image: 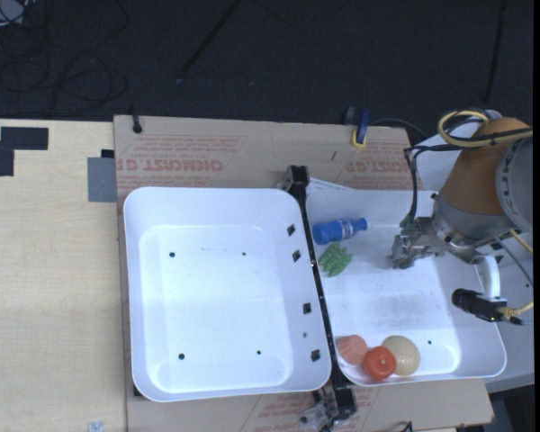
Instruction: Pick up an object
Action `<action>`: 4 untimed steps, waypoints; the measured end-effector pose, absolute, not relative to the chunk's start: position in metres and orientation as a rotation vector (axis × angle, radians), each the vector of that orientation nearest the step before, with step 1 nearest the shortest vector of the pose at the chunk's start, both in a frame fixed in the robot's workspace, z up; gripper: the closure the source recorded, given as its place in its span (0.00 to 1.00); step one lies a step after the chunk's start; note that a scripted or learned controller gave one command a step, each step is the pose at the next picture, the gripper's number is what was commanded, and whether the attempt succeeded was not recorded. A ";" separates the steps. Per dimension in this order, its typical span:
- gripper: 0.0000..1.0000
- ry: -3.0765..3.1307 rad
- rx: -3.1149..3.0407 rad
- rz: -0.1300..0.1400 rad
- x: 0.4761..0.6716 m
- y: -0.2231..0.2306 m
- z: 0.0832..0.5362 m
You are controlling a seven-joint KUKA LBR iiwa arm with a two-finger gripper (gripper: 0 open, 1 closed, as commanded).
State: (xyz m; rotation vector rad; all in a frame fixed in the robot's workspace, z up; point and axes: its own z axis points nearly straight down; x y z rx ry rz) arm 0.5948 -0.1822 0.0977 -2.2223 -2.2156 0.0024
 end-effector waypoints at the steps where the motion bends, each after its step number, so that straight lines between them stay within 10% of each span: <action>1: 1.00 -2.239 -2.203 -0.016 0.596 -0.013 0.193; 4: 1.00 -2.230 -2.212 -0.006 0.600 0.218 0.350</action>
